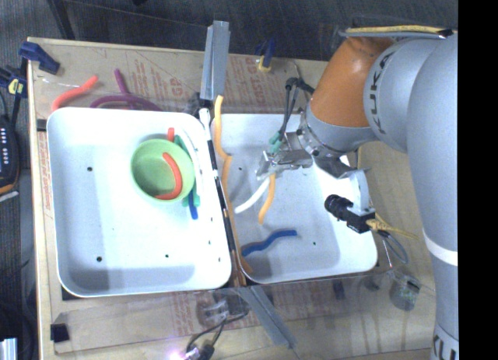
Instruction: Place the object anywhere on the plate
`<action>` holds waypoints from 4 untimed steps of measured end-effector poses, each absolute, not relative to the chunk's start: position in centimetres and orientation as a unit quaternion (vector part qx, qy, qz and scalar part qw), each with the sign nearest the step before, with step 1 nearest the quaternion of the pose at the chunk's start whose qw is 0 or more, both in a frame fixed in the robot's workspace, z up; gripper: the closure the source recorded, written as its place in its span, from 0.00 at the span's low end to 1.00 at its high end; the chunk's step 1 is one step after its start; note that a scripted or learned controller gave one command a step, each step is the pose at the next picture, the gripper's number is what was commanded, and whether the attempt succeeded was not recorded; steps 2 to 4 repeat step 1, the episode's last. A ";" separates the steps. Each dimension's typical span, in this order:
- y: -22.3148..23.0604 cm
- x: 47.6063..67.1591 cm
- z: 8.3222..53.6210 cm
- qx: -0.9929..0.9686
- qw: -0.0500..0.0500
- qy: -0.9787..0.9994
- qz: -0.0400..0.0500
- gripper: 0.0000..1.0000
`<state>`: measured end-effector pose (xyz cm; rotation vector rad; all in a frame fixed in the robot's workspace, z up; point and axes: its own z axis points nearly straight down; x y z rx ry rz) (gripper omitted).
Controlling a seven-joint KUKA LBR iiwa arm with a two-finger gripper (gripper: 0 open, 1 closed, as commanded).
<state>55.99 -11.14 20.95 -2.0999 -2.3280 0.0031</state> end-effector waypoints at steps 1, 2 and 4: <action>-11.1 56.0 21.0 -0.670 0.003 -0.743 0.001 0.00; -11.1 56.0 21.0 -0.670 0.003 -0.743 0.001 0.00; -11.1 56.0 21.0 -0.670 0.003 -0.743 0.001 0.00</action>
